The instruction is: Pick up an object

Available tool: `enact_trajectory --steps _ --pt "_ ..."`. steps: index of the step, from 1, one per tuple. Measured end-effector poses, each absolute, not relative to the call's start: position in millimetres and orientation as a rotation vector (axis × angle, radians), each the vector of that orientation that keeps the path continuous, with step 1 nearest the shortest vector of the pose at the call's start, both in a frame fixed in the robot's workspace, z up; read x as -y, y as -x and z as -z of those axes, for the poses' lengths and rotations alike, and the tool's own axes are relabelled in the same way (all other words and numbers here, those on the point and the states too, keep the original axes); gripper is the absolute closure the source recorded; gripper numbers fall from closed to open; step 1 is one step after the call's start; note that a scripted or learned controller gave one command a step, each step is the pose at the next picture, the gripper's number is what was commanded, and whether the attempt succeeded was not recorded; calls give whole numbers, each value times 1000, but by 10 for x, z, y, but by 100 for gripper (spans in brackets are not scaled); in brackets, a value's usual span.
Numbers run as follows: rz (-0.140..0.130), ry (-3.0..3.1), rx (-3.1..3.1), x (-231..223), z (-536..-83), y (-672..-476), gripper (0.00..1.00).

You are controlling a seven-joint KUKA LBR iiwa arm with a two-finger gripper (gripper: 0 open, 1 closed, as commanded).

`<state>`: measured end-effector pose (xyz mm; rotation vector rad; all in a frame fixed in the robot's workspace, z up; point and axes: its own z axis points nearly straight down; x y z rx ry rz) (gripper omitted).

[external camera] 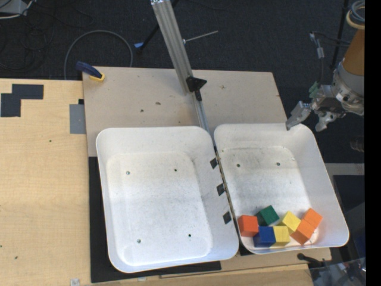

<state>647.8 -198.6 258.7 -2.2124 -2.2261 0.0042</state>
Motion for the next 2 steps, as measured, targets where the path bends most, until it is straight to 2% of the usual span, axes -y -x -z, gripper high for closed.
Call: enact_trajectory --steps 1,2 --pt "0 2211 2226 920 -2485 -6611 0" --pt "-13 2219 2210 1546 -1249 -6136 0"
